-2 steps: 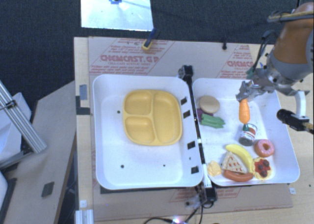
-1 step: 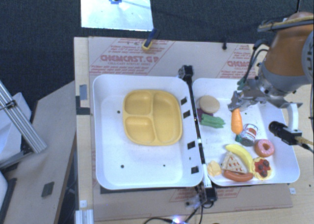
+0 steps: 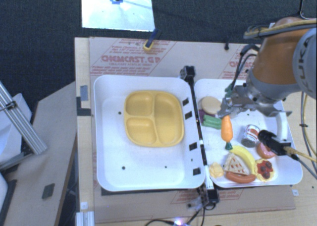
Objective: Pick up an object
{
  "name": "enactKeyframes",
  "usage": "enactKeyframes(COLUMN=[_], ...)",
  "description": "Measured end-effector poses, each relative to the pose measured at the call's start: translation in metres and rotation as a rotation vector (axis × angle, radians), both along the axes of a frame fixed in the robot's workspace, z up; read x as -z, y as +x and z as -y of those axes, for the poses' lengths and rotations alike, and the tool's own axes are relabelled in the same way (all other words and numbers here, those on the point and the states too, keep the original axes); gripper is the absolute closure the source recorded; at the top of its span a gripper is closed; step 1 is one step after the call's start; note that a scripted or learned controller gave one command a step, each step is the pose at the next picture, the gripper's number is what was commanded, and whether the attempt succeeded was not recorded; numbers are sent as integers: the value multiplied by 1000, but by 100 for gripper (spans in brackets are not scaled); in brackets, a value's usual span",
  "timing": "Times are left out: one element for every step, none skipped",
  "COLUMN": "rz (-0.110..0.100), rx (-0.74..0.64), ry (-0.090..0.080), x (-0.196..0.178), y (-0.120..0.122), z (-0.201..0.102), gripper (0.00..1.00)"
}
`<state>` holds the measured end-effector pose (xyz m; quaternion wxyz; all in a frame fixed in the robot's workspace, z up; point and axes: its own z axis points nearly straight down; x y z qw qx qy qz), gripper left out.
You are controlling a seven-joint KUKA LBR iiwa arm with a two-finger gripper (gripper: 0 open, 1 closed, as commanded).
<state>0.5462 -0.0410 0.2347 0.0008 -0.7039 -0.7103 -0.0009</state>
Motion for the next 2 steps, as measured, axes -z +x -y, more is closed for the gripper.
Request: enactKeyframes(rz=[1, 1], rx=[3, 7], ry=[-1, -2], x=[2, 1], y=[-2, -8], z=[-7, -1], gripper=[100, 100])
